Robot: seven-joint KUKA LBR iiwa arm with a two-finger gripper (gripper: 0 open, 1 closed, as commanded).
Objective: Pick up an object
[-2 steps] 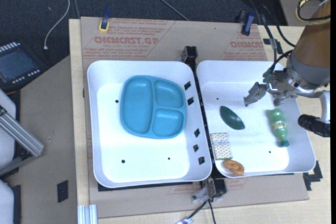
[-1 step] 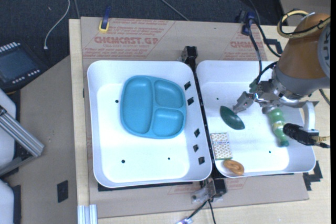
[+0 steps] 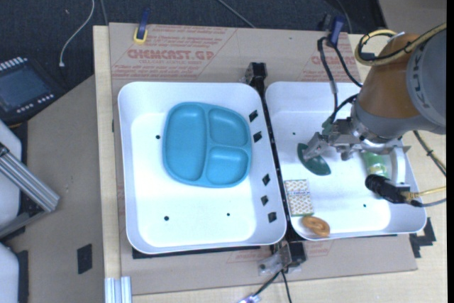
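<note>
Looking down from the overhead camera, there are two white bins side by side on a cardboard-covered bench (image 3: 213,39). The left bin (image 3: 142,209) has just one thing in it, a blue divided plate (image 3: 207,145) with three compartments, sitting in the upper middle of the bin. Lots of bare white floor around it, mostly toward the near edge and the left wall.

The right bin (image 3: 298,99) is the busy one. The arm (image 3: 401,92) comes in from the right and hangs over the bin's right half. The gripper (image 3: 320,150) is down low in the middle of the bin, right on top of a dark green thing (image 3: 316,164) that pokes out beneath it. Can't honestly tell whether the fingers are spread or pinched, or whether the green thing is actually between them, since the wrist body blocks that spot.

Near the front left corner there's a small patterned packet (image 3: 298,196), and just below it, right against the front wall, an orange-brown lump (image 3: 317,226) that looks like a bread roll. A light green item (image 3: 377,164) is tucked beside the wrist on the right, mostly covered, so no idea what it is.

Open room in this bin is the upper left area and a strip along the front right. The arm's upper part runs off the right edge.
</note>
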